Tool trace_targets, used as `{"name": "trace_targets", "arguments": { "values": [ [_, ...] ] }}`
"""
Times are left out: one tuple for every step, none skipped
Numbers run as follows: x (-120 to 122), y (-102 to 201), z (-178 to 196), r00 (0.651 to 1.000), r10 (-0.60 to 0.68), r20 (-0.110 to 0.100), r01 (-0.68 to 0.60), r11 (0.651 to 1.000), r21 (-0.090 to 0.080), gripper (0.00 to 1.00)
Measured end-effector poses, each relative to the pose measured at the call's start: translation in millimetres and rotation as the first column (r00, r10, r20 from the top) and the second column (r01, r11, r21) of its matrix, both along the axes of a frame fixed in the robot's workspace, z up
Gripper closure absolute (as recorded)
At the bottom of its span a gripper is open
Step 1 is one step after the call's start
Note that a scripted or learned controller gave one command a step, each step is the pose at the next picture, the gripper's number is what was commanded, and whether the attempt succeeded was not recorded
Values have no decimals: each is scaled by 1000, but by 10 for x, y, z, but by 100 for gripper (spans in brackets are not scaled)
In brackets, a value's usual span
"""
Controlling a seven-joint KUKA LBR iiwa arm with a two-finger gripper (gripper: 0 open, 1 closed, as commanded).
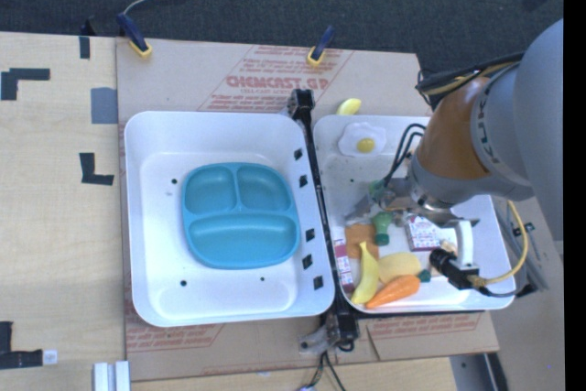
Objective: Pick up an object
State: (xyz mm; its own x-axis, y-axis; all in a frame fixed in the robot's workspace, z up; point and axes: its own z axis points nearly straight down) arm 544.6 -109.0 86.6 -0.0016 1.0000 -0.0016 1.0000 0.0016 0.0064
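My gripper (392, 208) is down inside the right bin (490, 299), under the orange band and grey wrist that hide most of it. Toy foods lie around it. A fried egg (361, 142) rests at the bin's far end. A brown piece (360, 235) and small green pieces (380, 233) lie right beside the gripper. A banana (367, 275), a pale yellow piece (398, 266) and an orange carrot (396, 290) sit at the near end. I see nothing lifted.
The left bin (146, 197) holds a blue divided plate (241, 215). A black divider (311, 197) runs between the bins. A yellow item (348, 107) sits just outside the right bin's far rim. A cable loops by the right bin's right wall (517, 243).
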Motion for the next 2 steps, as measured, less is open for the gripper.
{"name": "trace_targets", "arguments": {
  "values": [
    [5, -1, 100, 1000, 0, 1, 0, 1000, 0, 100],
    [-100, 594, 978, 1000, 0, -6, 0, 1000, 2, 100]
  ]
}}
